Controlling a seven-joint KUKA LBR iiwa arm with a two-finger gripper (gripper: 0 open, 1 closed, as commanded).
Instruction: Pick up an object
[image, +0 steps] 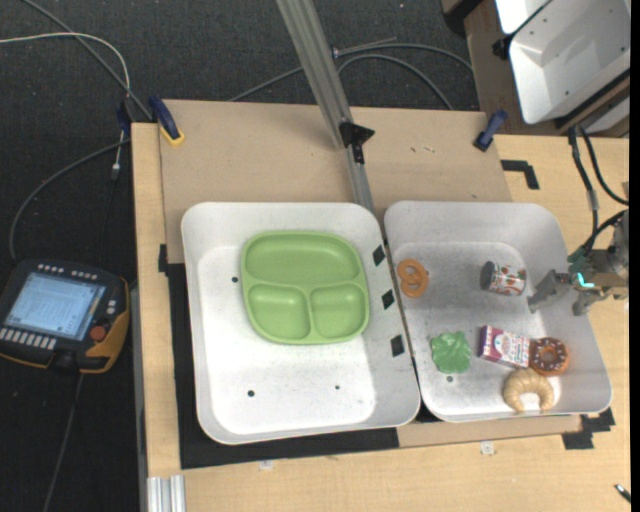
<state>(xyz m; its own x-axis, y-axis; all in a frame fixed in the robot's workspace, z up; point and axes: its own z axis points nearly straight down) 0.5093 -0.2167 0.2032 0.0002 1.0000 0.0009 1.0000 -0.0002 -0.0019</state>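
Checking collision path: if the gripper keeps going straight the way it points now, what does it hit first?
Likely the small can. The gripper sits at the right bin's right edge, pointing left across it, and the can lies nearest in that line. Height is unclear from this slanted view, so it might pass over.

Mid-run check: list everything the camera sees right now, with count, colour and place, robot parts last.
bins: 2, white, side by side on bench
tray: 1, green, three compartments, left bin
pretzel: 1, orange-brown, right bin, left edge
can: 1, white and red, right bin, upper middle
leafy toy: 1, green, right bin, lower left
carton: 1, pink, right bin
donut: 1, brown, beside carton
croissant: 1, tan, right bin, front
pendant: 1, grey-orange, floor left
pincer: 1, grey, right bin's right edge
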